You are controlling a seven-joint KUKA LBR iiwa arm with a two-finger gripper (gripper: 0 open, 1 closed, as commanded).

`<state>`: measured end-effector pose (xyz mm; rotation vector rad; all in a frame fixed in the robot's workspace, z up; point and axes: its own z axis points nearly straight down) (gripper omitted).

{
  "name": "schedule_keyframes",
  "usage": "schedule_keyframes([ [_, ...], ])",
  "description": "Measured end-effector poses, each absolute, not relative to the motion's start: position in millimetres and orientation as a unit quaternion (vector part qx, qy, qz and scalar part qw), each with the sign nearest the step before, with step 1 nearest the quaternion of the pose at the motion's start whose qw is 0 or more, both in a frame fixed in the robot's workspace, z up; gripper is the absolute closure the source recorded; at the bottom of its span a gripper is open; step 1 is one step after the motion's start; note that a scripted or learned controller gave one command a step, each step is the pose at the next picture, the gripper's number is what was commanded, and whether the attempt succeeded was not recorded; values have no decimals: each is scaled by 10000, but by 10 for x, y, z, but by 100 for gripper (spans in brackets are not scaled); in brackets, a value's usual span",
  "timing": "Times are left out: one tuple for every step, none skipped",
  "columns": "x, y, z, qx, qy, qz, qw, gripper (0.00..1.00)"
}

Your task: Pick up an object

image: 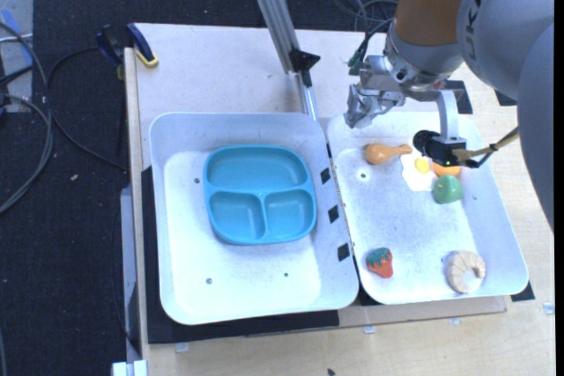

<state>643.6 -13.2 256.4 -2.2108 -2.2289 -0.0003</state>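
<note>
My pincer [361,112] hangs over the far edge of the right bin [493,216]; I cannot tell how it is set. The drumstick [385,153] lies just below it in that bin. The blue tray [261,194] sits in the left bin [176,277].

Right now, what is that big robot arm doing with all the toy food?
The grey and orange robot arm is trying to pick something up. Its claw hangs over the back edge of the right bin, close to a toy chicken drumstick. Nothing is in the claw. That bin also holds a fried egg, a green toy, a strawberry and a shrimp. The left bin holds a blue divided plate.
</note>
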Motion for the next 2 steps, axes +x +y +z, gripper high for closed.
schedule_keyframes([
  [6210, 358, 2521, -7045, -7097, 6, 14, 100],
  [6151, 786, 2450, -7046, -7096, 3, 9, 100],
])
